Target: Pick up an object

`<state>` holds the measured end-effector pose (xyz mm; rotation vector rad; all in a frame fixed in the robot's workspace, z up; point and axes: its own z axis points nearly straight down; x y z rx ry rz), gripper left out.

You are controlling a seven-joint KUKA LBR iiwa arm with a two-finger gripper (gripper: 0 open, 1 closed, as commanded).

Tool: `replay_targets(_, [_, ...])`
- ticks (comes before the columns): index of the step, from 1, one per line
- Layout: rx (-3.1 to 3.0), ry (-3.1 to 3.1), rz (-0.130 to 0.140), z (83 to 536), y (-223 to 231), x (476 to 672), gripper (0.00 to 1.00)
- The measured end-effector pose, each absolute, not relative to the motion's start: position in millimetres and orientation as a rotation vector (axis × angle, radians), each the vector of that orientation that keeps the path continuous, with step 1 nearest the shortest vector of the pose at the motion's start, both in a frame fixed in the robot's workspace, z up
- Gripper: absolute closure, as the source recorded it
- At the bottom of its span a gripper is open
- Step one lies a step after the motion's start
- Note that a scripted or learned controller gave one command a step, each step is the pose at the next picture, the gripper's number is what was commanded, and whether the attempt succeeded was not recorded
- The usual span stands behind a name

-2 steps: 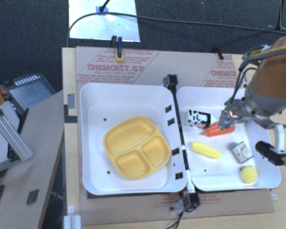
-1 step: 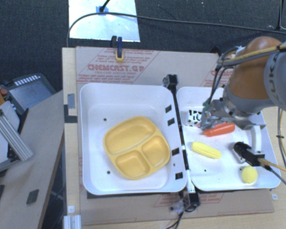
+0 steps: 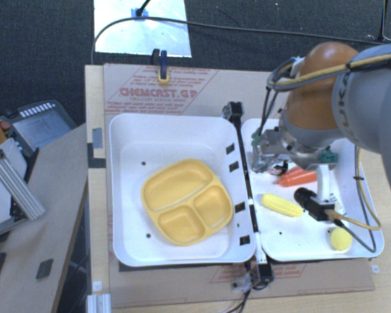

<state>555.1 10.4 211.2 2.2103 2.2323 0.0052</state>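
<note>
I have the gripper (image 3: 266, 156) low in the right bin (image 3: 293, 238), close to that bin's wall on the side facing the other bin. Its metal parts crowd together under the wrist from this angle, and I cannot tell how far it is open or whether it has hold of anything.

Just beside the gripper, on the arm's side and slightly nearer the camera, lies an orange toy carrot (image 3: 298, 177). Its tip points back toward the gripper, and it looks a little apart from it, though the gap is hard to judge. Nearer the camera than the carrot, and apart from the gripper, a yellow corn cob (image 3: 281, 205) lies flat on the bin floor. Further out, toward the bin's near corner on the arm's side, sits a small round yellow fruit (image 3: 341, 239), perhaps a lemon. A small teal piece (image 3: 328, 155) shows beyond the carrot, partly tucked under the wrist.

The grey arm (image 3: 371, 103) with its orange band (image 3: 316, 83) rises up and away from the gripper.

On the gripper's far side, across the shared wall, the left bin (image 3: 127, 175) holds a yellow three-compartment plate (image 3: 186, 201), well apart from the gripper.
</note>
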Motion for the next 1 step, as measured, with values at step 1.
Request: replay_targets(1, [2.21, 2.233, 0.005, 224.7, 63.6, 558.9, 1.0])
